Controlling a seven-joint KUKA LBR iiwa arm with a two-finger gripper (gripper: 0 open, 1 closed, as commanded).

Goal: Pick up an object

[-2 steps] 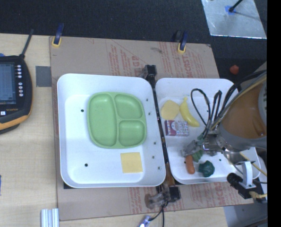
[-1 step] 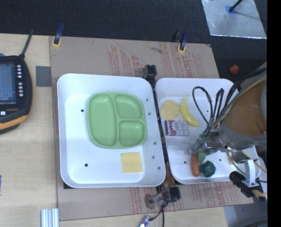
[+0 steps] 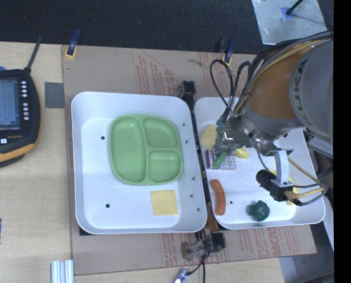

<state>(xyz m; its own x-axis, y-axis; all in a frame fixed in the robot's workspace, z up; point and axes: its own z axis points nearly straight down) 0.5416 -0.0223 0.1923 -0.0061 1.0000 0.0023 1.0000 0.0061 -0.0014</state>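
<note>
Hovering claw [image 3: 223, 148]: low over the far-left part of the right bin [image 3: 308, 158], on the grey arm [image 3: 293, 99] with its orange band; whether it is released or clenched cannot be told, and nothing is seen grasped.
Patterned packet [image 3: 223, 162]: flat on the bin floor right under the claw tip, partly hidden by it.
Yellow pieces: one [image 3: 208, 136] just left of the claw, by the bin's left wall; a smaller one [image 3: 242, 153] just right of it.
Sausage [image 3: 218, 196]: orange-red, lying lengthwise near the claw on its near side, along the left wall.
Dark green lump [image 3: 259, 210]: near-right of the claw, by the bin's front wall.
Left bin [image 3: 84, 158]: beside the right bin, left of the claw.
Green divided plate [image 3: 146, 149]: middle of the left bin, well left of the claw.
Yellow square [image 3: 164, 203]: flat, near-left of the claw, just in front of the plate.
Teach pendant [image 3: 7, 117]: far left on the bench, well apart from the claw.
</note>
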